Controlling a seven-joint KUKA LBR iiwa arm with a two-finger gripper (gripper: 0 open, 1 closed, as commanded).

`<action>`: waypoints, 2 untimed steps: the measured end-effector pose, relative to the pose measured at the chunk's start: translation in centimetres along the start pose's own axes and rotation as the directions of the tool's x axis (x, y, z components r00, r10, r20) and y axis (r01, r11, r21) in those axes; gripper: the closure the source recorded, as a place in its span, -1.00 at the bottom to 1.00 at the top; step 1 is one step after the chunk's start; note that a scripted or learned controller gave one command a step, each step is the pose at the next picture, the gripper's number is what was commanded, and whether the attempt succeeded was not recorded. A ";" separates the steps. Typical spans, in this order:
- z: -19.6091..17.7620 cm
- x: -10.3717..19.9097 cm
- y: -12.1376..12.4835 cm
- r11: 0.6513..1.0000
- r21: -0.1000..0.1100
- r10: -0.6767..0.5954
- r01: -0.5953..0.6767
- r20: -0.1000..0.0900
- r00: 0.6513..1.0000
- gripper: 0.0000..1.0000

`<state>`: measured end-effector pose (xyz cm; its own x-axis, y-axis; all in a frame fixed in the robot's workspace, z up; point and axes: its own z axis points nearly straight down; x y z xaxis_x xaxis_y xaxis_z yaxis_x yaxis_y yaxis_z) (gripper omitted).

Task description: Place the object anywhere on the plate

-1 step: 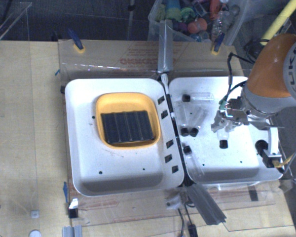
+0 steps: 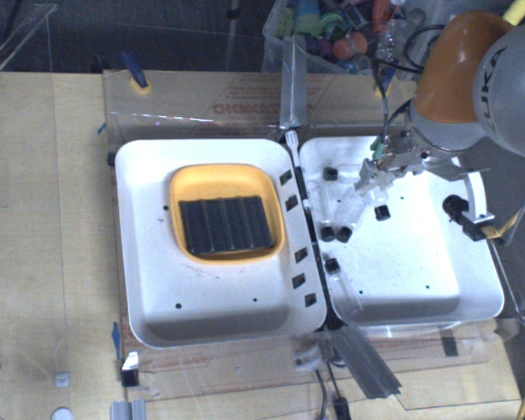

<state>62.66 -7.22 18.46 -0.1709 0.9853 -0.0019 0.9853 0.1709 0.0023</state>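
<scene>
Dark ribbed block (image 2: 225, 225) lies flat on yellow plate (image 2: 181, 185) in left bin (image 2: 140, 234). Gripper (image 2: 376, 171) hangs over right bin (image 2: 420, 269), near its back edge; grip state unreadable. Nothing visibly held.

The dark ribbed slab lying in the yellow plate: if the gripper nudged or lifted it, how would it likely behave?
The dark ribbed slab lies flat and low inside the yellow plate, so it probably would not roll or tip. Its straight, even ridges suggest a fairly stiff piece, though that's uncertain. A push would likely slide it until the plate's raised rim stops it.
</scene>
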 end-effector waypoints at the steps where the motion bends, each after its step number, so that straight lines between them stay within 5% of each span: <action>1: 0.0 2.0 -4.3 0.991 0.005 -0.133 0.133 -0.004 0.991 1.00; 2: 0.0 2.0 -4.3 0.991 0.004 -0.133 0.133 -0.004 0.991 -1.00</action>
<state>58.10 -5.97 18.43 -0.3000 0.9539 0.0022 0.9539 0.3000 -0.0025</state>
